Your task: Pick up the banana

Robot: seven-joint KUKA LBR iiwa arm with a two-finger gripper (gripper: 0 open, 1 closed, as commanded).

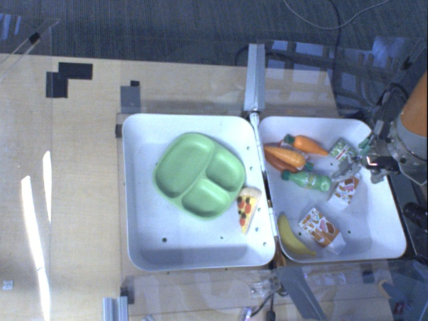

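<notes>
The tool [358,162] hovers at the right bin's [394,243] far right side, its opening impossible to tell. The banana [291,236] lies at the near left corner, touching a snack packet [319,227]; a descent could catch that packet instead.

A robotics lab. A pale wooden workbench [80,199] holds two shallow white plastic bins [134,199] fixed side by side with grey metal brackets [254,79]. Black square tape markers [67,77] sit on the bench, a loose black cable [334,19] trails over dark blue-grey carpet [167,12], and a grey and orange robot arm [411,122] reaches in.
</notes>
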